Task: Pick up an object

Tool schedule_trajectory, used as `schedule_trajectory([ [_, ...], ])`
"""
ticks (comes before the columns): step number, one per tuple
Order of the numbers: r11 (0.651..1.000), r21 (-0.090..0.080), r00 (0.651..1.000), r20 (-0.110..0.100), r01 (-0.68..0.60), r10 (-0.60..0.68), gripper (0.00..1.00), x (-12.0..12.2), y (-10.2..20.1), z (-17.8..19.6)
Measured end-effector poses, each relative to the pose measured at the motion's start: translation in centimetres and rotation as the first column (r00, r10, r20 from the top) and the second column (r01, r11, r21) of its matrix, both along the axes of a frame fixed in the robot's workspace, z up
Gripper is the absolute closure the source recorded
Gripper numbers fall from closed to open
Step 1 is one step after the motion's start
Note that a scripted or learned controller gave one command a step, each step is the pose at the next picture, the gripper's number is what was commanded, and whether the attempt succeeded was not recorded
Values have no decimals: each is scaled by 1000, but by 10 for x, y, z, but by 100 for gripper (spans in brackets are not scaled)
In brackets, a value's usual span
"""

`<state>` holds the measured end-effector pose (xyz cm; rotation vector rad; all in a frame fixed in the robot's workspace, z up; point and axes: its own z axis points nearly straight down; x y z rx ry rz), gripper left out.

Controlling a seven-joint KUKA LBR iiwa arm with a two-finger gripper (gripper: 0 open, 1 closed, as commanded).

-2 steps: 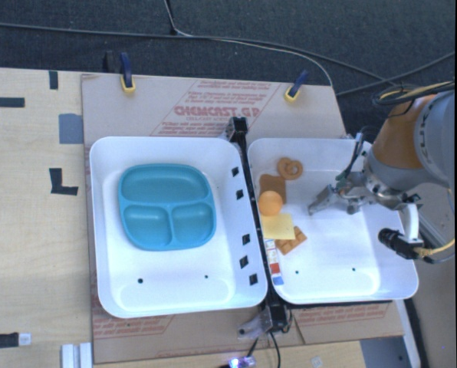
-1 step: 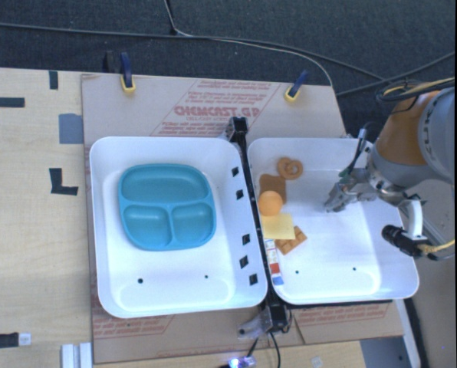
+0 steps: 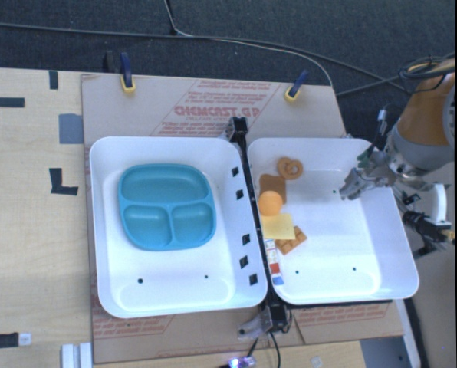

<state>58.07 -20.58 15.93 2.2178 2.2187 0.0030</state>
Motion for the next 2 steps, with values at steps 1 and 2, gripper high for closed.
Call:
schedule_trajectory([
  [1,1000,0,1000,-1,0,0,100,-9,-2,51],
  [2,1000,2,1000,-4,-1,1,100,-8,-1,62],
])
